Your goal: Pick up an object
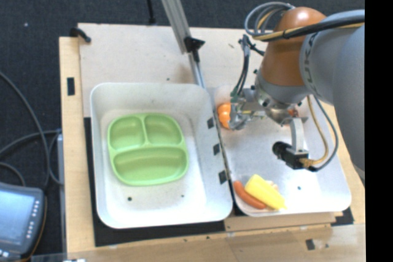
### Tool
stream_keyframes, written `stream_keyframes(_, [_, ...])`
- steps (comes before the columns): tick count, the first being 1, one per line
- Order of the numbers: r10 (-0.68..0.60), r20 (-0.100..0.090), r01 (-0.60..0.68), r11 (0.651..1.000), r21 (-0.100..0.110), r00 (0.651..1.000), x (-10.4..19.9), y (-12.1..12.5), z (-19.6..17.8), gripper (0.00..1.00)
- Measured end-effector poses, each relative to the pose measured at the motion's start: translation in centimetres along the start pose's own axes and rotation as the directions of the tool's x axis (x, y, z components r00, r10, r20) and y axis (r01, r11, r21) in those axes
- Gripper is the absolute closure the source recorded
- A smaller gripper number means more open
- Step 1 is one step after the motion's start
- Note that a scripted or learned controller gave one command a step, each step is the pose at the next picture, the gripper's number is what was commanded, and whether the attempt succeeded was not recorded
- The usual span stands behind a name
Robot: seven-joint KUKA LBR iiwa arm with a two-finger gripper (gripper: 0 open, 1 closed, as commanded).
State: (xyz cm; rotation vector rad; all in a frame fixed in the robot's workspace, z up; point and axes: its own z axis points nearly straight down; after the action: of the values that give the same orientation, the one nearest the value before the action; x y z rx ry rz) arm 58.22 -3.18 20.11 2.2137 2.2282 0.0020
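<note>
Pincer [236, 119] beside round orange object [223, 114], grip state indiscernible; right bin [319, 190]: yellow [265, 191] and orange [247, 195] pieces; left bin [202, 193]: green divided tray [147, 148].

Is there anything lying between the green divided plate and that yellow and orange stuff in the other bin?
Just bin walls. In the camera view, the green plate and the yellow piece with the orange carrot-like piece are separated by bare white floor and the two bins' adjoining rims.

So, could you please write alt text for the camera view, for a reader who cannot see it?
A grey robot arm with an orange band reaches into the right white bin, its gripper beside a small orange object at the bin's left wall. A yellow object and an orange carrot-like object lie at the near edge; the left white bin holds a green divided plate.
</note>
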Motion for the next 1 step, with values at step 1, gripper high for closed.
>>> stream_keyframes(1, [0.009, 0.003, -0.009, 1.0, 0.0, 1.0, -3.85, 0.93, 0.01, 1.0])
